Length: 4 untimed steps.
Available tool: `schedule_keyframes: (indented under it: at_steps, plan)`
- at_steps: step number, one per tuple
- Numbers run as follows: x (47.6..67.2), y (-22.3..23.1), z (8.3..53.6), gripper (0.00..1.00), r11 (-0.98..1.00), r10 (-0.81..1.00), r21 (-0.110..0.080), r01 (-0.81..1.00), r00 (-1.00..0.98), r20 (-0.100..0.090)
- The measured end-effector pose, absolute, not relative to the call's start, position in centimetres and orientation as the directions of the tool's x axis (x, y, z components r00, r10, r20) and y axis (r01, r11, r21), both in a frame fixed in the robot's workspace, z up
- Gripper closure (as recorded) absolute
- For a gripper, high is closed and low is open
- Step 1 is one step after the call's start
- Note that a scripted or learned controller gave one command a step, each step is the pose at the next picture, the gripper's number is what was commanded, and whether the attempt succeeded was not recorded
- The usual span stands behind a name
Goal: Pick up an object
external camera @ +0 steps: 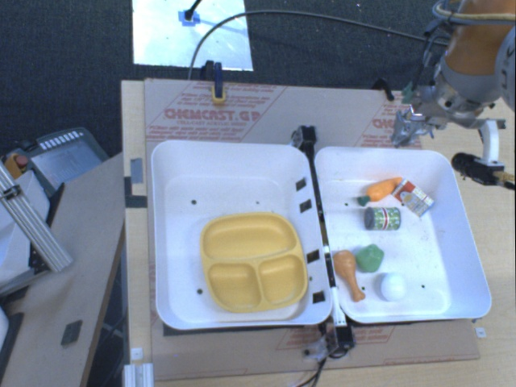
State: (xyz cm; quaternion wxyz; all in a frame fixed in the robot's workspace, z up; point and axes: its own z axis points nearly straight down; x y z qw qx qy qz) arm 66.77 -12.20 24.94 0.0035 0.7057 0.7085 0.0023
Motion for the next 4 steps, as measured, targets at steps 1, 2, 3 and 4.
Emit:
schedule_keyframes:
  at_steps: [1,2,3,4]
  plan:
    - [65.7,-6.0,24.7,1.00,0.010,1.000,0.002,1.000,-0.010,0.003]
    - [65.0,-0.7,25.1,1.00,0.010,1.000,0.002,1.000,-0.010,0.002]
    - [63.6,5.3,24.1,1.00,0.010,1.000,0.000,1.000,-0.010,0.003]
    - [62.5,10.6,23.1,1.00,0.010,1.000,0.000,1.000,-0.010,0.003]
